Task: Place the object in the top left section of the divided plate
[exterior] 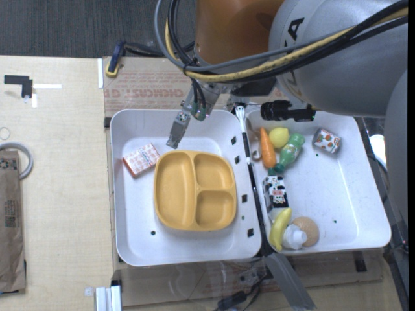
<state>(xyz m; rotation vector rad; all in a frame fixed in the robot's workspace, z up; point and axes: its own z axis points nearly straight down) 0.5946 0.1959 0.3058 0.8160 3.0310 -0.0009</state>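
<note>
The gripper (176, 135) hangs over the left bin (130, 238), fingers seemingly closed on nothing I can see — just beyond the yellow divided plate (194, 191). The plate's far-left section lies immediately nearward; a small snack packet (141, 159) rests left.

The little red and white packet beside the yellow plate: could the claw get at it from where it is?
Probably yes. The packet lies flat in the left bin, apart from the plate, nothing on top; the claw hovers just to its right.
</note>
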